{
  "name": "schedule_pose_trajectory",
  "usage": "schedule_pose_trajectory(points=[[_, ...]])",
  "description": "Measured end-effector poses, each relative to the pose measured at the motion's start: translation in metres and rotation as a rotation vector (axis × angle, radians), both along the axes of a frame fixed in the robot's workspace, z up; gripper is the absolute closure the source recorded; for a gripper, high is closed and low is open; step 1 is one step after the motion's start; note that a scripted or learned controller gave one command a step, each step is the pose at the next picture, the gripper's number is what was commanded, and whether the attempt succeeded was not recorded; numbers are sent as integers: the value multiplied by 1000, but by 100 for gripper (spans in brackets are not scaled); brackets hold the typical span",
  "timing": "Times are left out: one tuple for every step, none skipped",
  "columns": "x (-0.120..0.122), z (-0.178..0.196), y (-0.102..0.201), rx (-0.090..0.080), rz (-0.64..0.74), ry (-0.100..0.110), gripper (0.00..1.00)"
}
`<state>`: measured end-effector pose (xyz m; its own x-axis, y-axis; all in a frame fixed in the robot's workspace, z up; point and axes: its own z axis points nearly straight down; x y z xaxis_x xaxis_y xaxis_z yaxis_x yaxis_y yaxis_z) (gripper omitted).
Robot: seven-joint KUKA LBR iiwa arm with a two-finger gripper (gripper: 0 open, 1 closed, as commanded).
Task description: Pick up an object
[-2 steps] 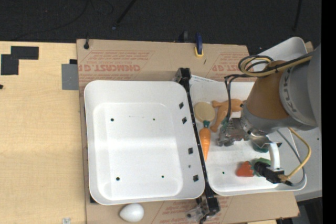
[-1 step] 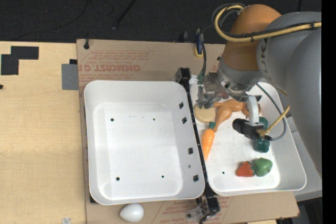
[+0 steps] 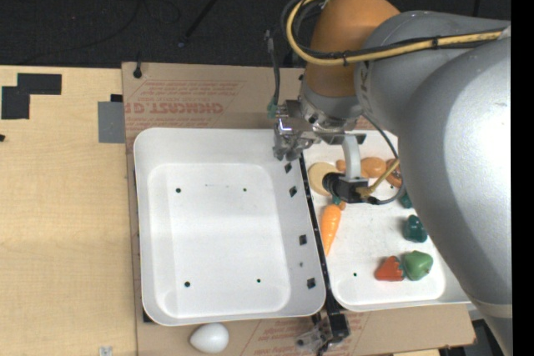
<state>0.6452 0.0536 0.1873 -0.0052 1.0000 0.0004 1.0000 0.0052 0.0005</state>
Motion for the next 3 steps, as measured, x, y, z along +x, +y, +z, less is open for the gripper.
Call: schedule_pose_trajectory(points=[[0, 141, 87, 6, 5, -13, 100], [-25, 261, 198, 8, 8, -10, 100], [-1, 357, 190, 1, -2, -8, 100]])
